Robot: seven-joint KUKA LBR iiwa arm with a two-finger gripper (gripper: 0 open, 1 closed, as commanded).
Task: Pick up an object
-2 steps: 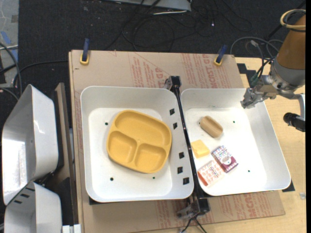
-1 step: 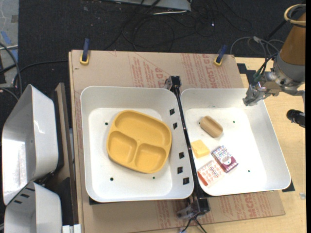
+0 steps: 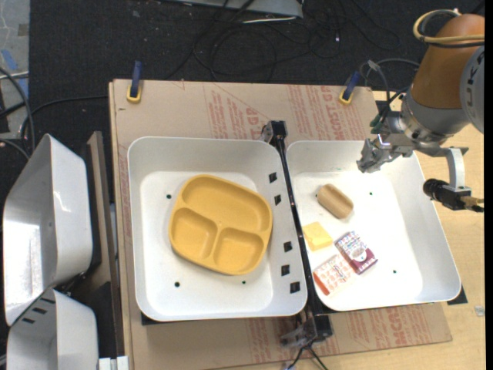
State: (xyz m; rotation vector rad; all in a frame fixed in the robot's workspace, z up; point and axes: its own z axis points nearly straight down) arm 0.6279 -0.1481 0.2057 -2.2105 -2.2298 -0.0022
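The grey arm's two-finger gripper [image 3: 372,160] hangs over the right shallow white bin [image 3: 439,245], near its rim at about eleven o'clock; whether its jaws are spread or closed cannot be told, and nothing shows between them. Toward seven o'clock from it lies a tan rounded bread-like block [image 3: 335,200]. Further along sits a flat yellow square piece [image 3: 316,236], then a small red-and-white printed packet [image 3: 355,251] beside a red-and-white flat wrapper [image 3: 332,274]. The left shallow white bin [image 3: 146,206] holds a yellow plastic three-compartment plate [image 3: 220,223] at its centre.
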